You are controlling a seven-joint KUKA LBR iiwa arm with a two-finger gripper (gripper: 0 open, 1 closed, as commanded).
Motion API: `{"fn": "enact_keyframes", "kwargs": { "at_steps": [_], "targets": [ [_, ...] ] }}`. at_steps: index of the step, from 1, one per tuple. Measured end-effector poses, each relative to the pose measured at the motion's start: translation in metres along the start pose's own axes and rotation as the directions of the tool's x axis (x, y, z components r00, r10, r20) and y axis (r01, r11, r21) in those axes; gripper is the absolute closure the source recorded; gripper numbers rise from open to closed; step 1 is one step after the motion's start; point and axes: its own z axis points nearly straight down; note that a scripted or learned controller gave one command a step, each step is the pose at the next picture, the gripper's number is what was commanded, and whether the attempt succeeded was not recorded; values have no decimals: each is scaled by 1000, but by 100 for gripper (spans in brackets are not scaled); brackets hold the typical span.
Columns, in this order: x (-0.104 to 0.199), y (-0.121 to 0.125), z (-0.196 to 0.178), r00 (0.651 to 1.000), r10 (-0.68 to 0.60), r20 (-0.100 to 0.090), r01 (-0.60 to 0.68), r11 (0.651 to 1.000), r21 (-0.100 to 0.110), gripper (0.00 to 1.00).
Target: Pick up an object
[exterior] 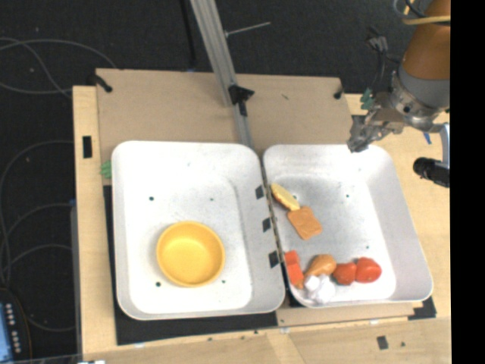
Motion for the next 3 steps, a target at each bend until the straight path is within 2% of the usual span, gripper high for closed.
{"fn": "enact_keyframes", "kwargs": {
  "at_steps": [1,3],
  "targets": [
    [43,-16,1,1000,0,-1,0,1000,7,100],
    [143,-39,32,1000,-1,-1,1,1000,8,100]
  ]
}}
